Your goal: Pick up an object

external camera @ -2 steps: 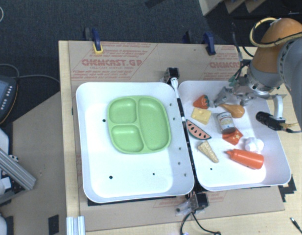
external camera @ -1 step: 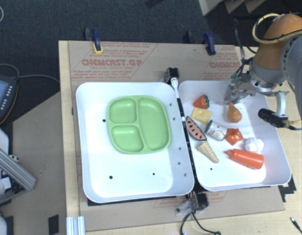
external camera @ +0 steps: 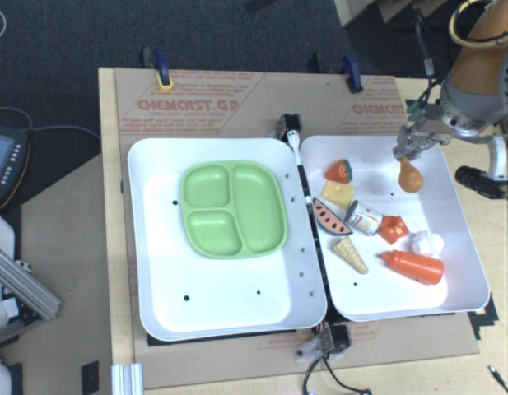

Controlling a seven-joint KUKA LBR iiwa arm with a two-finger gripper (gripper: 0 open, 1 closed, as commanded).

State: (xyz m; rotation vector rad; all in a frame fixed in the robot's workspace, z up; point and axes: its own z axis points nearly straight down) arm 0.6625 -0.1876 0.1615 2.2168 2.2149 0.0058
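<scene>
Cardboard sheeting printed with red lettering covers the bench under two shallow white bins, pinned at its far edge by two blue clamps, with dark carpet beyond. The left bin carries a green divided plate set toward its far half, leaving bare white floor along its near side and left wall. The right bin is more crowded: a strawberry and a yellow cheese wedge lie near the shared divider, a watermelon slice rests just beside that divider, and an ice cream cone, a small can, a red pepper piece, a white lump and an orange carrot cluster toward the middle and near right. Open floor remains along the far wall and in the near left corner. The arm comes in over the far right corner, and the gripper hangs directly above a brown pear, whose stem end meets the fingertips; whether the fingers are apart or pressed onto the pear cannot be told from this angle.
</scene>
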